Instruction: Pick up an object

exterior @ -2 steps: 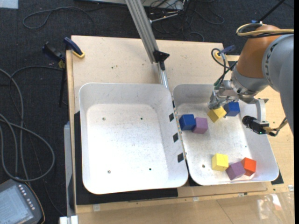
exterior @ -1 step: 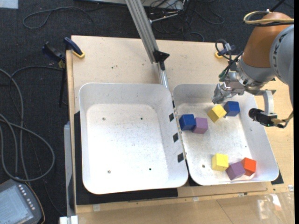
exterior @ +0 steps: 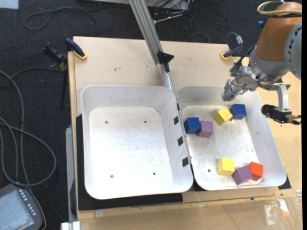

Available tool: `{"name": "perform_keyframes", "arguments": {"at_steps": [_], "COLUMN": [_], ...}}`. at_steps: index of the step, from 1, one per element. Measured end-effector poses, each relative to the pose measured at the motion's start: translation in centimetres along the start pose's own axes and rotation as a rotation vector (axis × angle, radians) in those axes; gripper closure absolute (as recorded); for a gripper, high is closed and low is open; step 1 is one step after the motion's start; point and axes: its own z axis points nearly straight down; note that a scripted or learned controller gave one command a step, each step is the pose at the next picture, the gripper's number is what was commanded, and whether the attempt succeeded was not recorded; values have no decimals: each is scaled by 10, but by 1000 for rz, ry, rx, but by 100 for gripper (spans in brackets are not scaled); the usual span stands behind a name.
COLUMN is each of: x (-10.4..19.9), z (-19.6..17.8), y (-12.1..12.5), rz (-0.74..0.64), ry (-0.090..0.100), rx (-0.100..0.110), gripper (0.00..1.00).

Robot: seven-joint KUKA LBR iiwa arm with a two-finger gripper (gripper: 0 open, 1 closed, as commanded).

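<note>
While still only an approach by the look of it, nothing lifted yet. Nearest, in the right bin's (exterior: 274, 143) front corner: orange cube (exterior: 256, 169), purple block (exterior: 241, 174) and near yellow cube (exterior: 226, 166), huddled together, likely just as tumbled. Farther in, middle blue cube (exterior: 192, 125) touching purple cube (exterior: 206, 128). Beyond, far yellow cube (exterior: 222, 116) tilted beside far blue cube (exterior: 238, 111), probable targets, just below the gripper (exterior: 230, 94). Cannot tell whether parted or closed: tip small, blurred, dark.
</note>
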Motion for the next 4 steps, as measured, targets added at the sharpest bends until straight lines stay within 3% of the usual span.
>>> {"name": "perform_keyframes", "arguments": {"at_steps": [4], "x": [226], "z": [-7], "y": [-1], "rz": [-7], "ry": [4], "rx": [3], "gripper": [100]}}
